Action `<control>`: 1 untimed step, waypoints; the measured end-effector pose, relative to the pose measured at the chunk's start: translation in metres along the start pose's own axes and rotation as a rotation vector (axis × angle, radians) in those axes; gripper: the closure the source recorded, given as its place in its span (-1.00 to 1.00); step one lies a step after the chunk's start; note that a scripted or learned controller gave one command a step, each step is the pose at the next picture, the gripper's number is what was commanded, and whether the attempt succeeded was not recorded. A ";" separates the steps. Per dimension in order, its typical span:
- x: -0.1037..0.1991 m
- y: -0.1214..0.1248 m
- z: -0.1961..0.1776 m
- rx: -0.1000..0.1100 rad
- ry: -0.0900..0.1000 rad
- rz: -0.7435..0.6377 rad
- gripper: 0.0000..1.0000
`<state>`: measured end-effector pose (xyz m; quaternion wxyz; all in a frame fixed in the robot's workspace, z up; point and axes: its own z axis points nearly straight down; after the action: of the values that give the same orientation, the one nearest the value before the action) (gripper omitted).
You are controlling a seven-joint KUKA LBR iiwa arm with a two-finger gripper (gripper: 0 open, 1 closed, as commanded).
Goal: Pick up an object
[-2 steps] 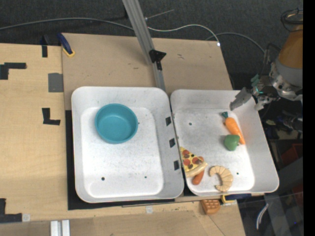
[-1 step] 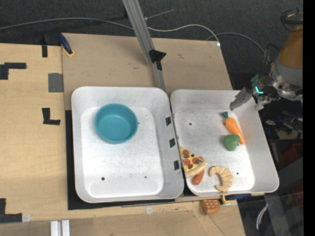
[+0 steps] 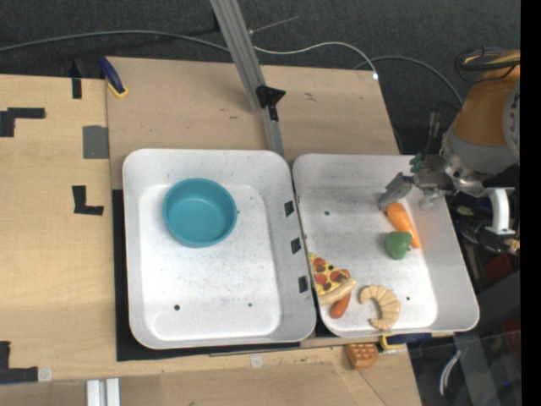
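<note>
My gripper [image 3: 412, 198] hangs over the far right part of the right bin [image 3: 355, 176]. Its two grey fingers are spread apart, so it is open, with nothing between them. Just below the fingertips lies an orange carrot [image 3: 403, 220], slanted, with a round green object [image 3: 398, 245] touching its lower end. Nearer the front of the same bin are a pizza slice [image 3: 330, 277], a small red piece [image 3: 339, 306] and a tan croissant [image 3: 381, 304]. A blue bowl [image 3: 199, 212] sits in the left bin [image 3: 144, 311].
A grey metal pole [image 3: 245, 53] slants down to the far edge between the bins. Cables run across the dark floor behind the bench. A small orange block [image 3: 362, 355] lies outside the right bin's front rim.
</note>
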<state>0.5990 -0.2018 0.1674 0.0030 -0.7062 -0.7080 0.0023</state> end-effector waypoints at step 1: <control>-0.002 0.002 0.057 -0.017 -0.011 0.001 -1.00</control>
<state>0.6007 -0.2036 0.1100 -0.0069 -0.7065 -0.7077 0.0000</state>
